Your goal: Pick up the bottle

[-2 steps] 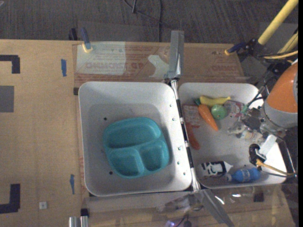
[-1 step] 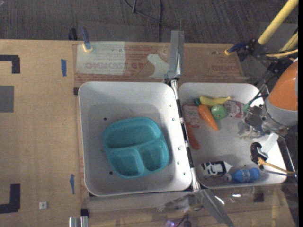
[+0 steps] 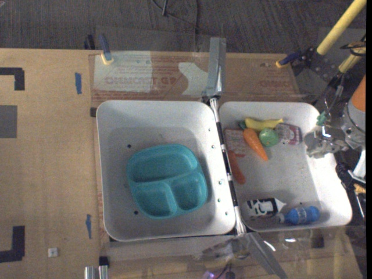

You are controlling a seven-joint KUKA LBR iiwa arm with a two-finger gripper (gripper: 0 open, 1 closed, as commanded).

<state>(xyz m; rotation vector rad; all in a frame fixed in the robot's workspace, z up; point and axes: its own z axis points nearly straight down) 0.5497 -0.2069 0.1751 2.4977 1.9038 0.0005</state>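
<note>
The bottle is small and blue with a pale cap. It lies on its side in the front right corner of the right bin, its cap end pointing left toward a black-and-white pack. My gripper hangs over the right bin's right side, well behind the bottle and apart from it. Nothing shows in the gripper.
In the back of the right bin lie a yellow banana, an orange carrot, a green ball, a pink packet and an orange stick. A teal divided plate sits in the left bin.
</note>
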